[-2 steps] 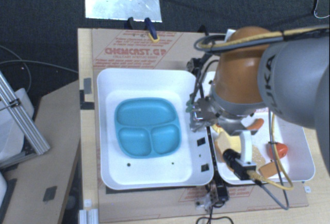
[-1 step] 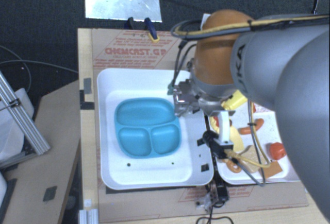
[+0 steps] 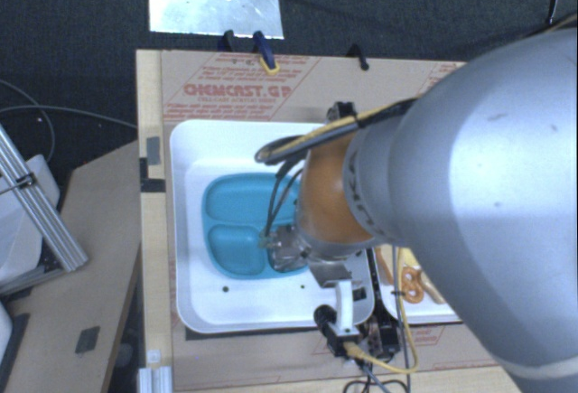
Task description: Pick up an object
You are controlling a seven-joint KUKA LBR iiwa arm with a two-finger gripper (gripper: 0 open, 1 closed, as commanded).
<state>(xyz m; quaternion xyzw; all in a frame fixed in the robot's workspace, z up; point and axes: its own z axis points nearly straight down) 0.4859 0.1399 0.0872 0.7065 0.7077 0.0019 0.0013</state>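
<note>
1. Left bin (image 3: 185,229): one blue divided tray (image 3: 237,224), two compartments visible, lying flat.
2. My gripper (image 3: 287,251) low at the tray's right edge; fingers hidden, cannot tell their state.
3. Right bin (image 3: 442,317): one orange object (image 3: 414,285), partly hidden by my arm.

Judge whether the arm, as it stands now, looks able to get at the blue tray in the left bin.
Probably yes. The arm hangs right over the blue tray in the left bin, and nothing lies on the tray's visible part. The arm hides the tray's right side.
</note>
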